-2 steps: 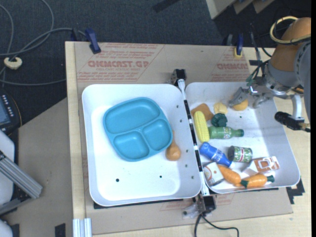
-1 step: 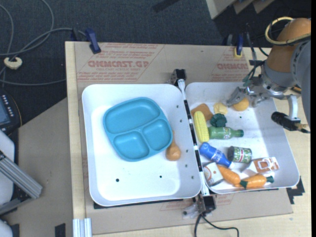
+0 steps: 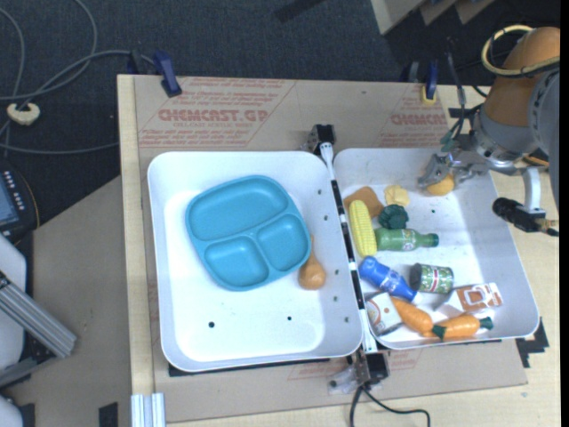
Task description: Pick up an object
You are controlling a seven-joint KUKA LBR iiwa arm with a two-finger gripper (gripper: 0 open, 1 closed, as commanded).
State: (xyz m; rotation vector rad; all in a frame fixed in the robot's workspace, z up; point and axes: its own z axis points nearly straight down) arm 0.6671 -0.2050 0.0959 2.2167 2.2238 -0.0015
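Two shallow white plastic bins sit side by side on the table (image 3: 142, 238), which is covered with printed brown cardboard. The left bin (image 3: 178, 310) has smooth walls with rounded corners and holds a glossy blue divided plate (image 3: 244, 231) with three compartments; a small rounded orange-tan toy, perhaps a pear (image 3: 312, 274), lies just beside the plate's right edge.

The right bin (image 3: 511, 274) holds a cluster of plastic toy food. A ribbed yellow corn cob (image 3: 361, 226) lies along its left wall, with a green bottle (image 3: 404, 238) beside it on its side. Nearer the front are a blue bottle (image 3: 386, 277), a small dark green can (image 3: 432, 278), two orange carrots (image 3: 436, 323) and a flat carton (image 3: 480, 297). A small yellow piece (image 3: 396, 194) rests farther back.

The grey arm (image 3: 516, 105) with its orange band reaches in from the right and bends down over the far right corner of the right bin. Its gripper (image 3: 442, 174) is low there, and the fingers appear to pinch a small yellow object (image 3: 439, 184), though how firmly they close on it cannot be told.
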